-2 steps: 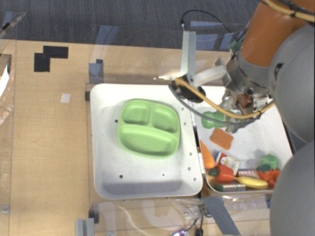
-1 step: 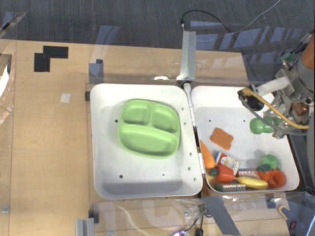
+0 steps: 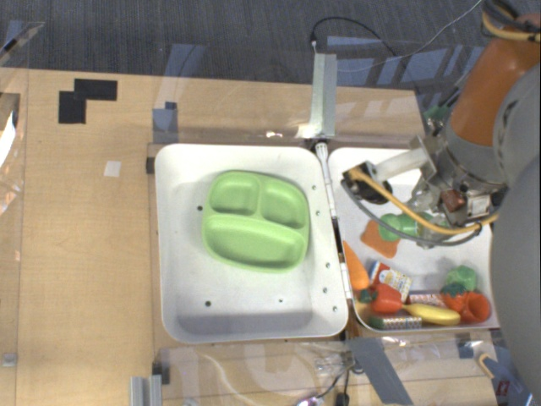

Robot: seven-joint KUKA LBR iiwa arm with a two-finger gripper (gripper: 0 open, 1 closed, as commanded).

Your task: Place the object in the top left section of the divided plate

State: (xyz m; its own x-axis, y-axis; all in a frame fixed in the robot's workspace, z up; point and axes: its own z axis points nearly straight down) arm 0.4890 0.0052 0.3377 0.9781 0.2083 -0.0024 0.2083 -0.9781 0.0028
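Divided plate (image 3: 254,222) mid left bin (image 3: 182,303), bare floor all round, claw (image 3: 412,220) over right bin (image 3: 355,163), grip unclear.

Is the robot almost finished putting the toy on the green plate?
Not yet. The green divided plate sits in the left bin with nothing on it. The gripper hangs over the right bin, above the toy food; a green piece lies just beside it. Picking up and carrying across are still left.

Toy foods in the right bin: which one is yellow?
The banana, lying along the near edge of the right bin; its neighbours, the carrot and tomato, are orange and red.
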